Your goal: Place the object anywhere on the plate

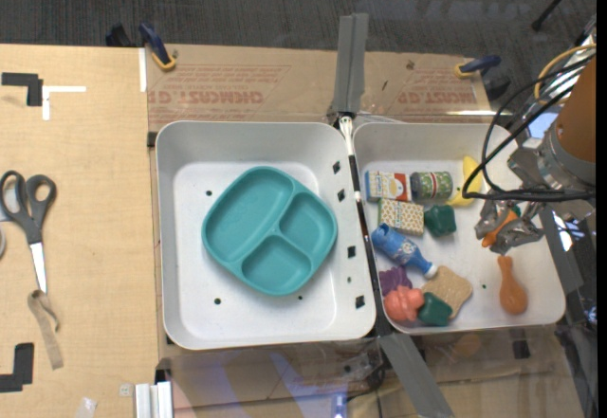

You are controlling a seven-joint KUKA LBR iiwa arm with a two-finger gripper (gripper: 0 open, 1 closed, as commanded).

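Plate: we see the teal three-compartment plate (270, 229) lying flat in the left bin (180, 312), with nothing on it.
Object: the task does not say which one; we take the nearest to the tool as the likely candidate, the orange drumstick-shaped toy (511, 286) lying in the right bin (545, 317), just below the tool.
Tool: the tool (505, 225) hangs over the right side of the right bin; we cannot tell how far its fingers stand apart, and we see nothing clearly held between them.
Other items: a blue bottle (402, 250), a green can (431, 185), a yellow piece (469, 181), a patterned block (401, 215), a toast slice (447, 286) and a pink lump (400, 303) crowd the left half of that bin.
Handling: we judge the drumstick light, rigid plastic, smooth and somewhat slippery, not fragile.
Where to grip: we would close across the fat lower bulb, since the narrow upper neck may slide out.
Risk: it lies well apart from its neighbours, so we expect little interference.
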